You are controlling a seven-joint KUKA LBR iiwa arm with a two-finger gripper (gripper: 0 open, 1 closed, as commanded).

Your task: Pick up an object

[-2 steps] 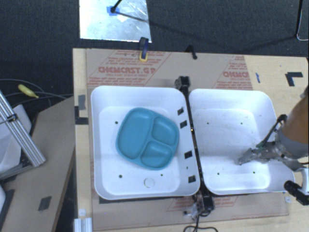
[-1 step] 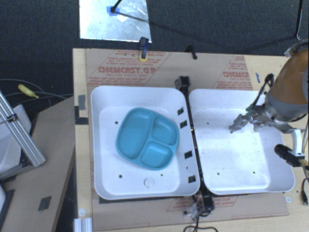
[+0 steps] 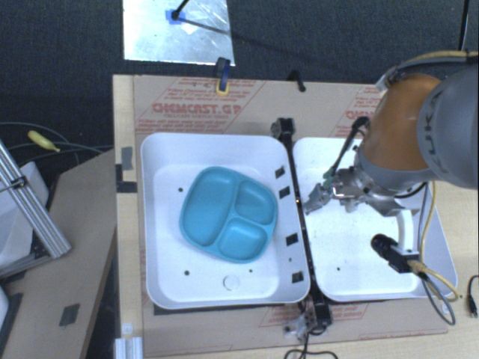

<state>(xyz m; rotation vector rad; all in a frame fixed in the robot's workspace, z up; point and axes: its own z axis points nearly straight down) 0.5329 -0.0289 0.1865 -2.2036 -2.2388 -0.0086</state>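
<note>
Nothing lifted yet, by my read: blue divided plate (image 3: 228, 213) lies flat in left bin (image 3: 161, 163), while tool (image 3: 318, 197) hangs over right bin (image 3: 352, 279) near the divider, grip state impossible to tell, so approach and grasp remain.

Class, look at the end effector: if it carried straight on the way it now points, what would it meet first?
Probably the black divider between the two white bins, then the blue compartment plate; the end effector points left, though depth is unclear.
</note>
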